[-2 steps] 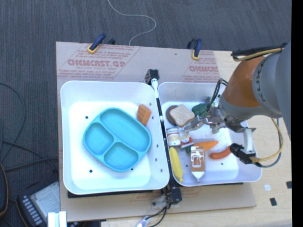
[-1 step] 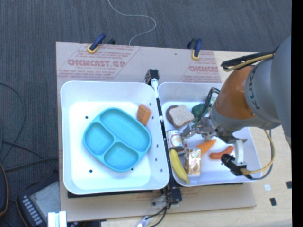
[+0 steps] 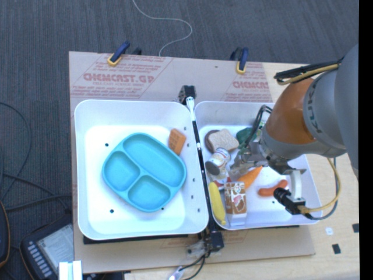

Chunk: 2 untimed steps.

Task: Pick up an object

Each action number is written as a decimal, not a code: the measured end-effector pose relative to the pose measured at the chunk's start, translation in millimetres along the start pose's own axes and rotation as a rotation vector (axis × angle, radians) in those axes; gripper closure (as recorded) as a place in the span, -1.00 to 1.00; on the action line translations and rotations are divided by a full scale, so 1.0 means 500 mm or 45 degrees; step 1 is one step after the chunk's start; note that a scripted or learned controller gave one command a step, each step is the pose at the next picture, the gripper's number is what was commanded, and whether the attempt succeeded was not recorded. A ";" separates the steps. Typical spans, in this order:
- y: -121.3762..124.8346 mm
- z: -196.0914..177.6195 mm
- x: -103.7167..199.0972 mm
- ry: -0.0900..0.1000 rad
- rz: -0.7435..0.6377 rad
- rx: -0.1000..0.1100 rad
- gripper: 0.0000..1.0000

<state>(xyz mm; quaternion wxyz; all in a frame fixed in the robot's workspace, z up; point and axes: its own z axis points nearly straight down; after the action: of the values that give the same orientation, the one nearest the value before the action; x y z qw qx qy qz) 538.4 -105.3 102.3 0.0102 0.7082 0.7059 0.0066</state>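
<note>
The gripper [image 3: 245, 159] is parked low in the right bin [image 3: 309, 206], just above the carrot [image 3: 252, 177]; honestly, its finger state can't be made out. The carrot looks light, stiff and a bit slick, so it's probably best pinched across the thick middle.

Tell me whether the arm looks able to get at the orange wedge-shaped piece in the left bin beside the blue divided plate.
Probably yes. The orange wedge-shaped piece lies uncovered by the blue divided plate, with nothing on top. The arm hangs over the right bin and would have to cross the divider.
</note>
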 end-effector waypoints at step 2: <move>0.000 -0.020 -0.005 -0.004 0.003 0.001 1.00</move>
<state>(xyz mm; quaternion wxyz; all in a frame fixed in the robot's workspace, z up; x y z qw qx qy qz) 538.1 -107.6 112.1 0.0112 0.7091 0.7050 0.0052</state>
